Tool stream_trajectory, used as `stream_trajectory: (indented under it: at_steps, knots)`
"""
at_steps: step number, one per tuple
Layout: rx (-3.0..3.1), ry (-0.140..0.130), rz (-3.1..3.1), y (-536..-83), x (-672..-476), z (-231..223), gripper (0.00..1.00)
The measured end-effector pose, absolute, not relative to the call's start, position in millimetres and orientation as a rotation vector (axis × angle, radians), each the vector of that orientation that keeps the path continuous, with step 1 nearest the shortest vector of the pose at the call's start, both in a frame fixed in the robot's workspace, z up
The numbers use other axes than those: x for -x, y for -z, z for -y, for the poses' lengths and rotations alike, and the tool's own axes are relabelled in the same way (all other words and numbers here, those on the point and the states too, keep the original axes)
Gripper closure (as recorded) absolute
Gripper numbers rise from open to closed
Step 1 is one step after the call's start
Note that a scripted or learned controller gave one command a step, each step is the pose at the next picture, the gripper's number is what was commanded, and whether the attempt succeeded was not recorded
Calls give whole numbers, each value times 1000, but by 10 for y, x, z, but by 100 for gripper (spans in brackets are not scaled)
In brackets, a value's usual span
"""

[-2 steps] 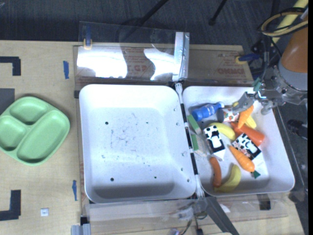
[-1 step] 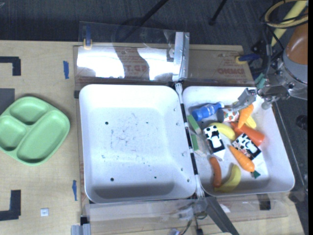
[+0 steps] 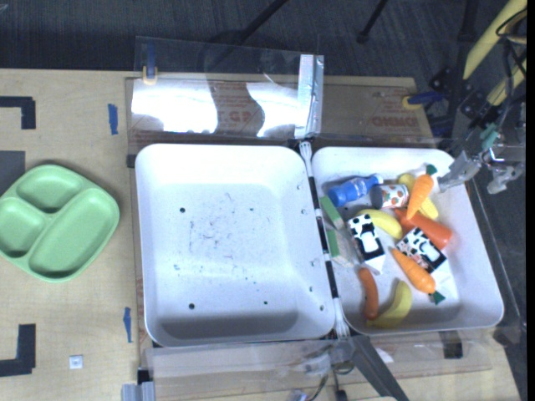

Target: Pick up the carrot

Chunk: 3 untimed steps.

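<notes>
Camera view | fingers [image 3: 447,176] at right bin's [image 3: 485,307] far right rim, open or closed: cannot tell | carrot [image 3: 419,195] just left of fingers (upright, tilted), apparently not gripped

Just beside the grey gripper [image 3: 456,172], an orange carrot [image 3: 419,195]; beyond it a yellow banana [image 3: 384,221], blue bottle [image 3: 351,190], black-and-white patterned toy [image 3: 366,235], white bin [image 3: 481,295].
</notes>
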<state>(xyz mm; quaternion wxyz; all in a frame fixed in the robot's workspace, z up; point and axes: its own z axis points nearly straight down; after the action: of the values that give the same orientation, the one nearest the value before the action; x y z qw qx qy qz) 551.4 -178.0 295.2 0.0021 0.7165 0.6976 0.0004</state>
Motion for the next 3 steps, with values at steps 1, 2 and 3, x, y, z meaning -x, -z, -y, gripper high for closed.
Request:
stream_trajectory:
  at_steps: [1,2,3]
  knots:
    - [-2256,0,-2182,-2368,-5927,2063,0]
    - [-2161,-2,-2274,-1387,-6486,2139,0]
    - [-2180,-22,-2274,-880,-6495,2081,0]
